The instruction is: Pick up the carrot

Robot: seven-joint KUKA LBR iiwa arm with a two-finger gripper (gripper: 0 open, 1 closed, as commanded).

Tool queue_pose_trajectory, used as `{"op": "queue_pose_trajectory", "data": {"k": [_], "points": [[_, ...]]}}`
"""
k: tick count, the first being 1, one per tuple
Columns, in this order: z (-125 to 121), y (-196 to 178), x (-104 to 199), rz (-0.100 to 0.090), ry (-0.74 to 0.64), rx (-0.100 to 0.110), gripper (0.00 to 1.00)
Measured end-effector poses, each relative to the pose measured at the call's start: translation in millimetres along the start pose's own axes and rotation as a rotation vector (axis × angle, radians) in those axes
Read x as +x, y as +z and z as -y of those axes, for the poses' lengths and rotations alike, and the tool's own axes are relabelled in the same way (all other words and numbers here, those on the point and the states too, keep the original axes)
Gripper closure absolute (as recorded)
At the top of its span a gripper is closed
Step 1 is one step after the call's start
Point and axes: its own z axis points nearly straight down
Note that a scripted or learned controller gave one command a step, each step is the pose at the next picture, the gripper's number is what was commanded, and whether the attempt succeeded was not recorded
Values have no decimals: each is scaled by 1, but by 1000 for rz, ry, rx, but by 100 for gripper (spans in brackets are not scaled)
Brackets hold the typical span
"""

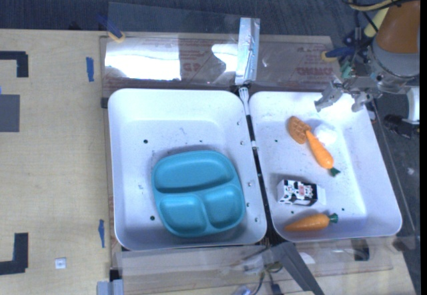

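**Desk:** Where are the carrots?

**Photographer:** Both lie in the right bin (373,153). One carrot (319,151) sits toward the far side, slanting from far-left to near-right, green tip at the near end. At its far end is a small orange piece (298,128), touching or just beside it; I cannot tell which. A second carrot (309,222) lies along the near wall, green tip pointing right.

**Desk:** And the arm?

**Photographer:** It comes in from the right, orange band at the top right corner. The pincer (343,99) hangs over the far right corner of the right bin, apart from both carrots, with nothing between its fingers. The two grey fingers look spread apart, one toward the left, one toward the right.

**Desk:** Anything else?

**Photographer:** A small black-and-white carton (297,192) lies between the two carrots, just beyond the near one. The left bin (133,120) holds a blue divided plate (197,191), toward its near side. The wooden counter (47,153) stretches to the left.
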Motion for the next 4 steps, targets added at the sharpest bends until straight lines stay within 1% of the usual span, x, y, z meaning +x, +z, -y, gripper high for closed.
{"op": "queue_pose_trajectory", "data": {"k": [1, 2, 3, 4], "points": [[16, 95, 8, 4, 45, -16, 0], [39, 99, 41, 9, -257, -26, 0], [37, 87, 44, 7, -259, -33, 100], [38, 89, 44, 6, -259, -29, 0]]}}
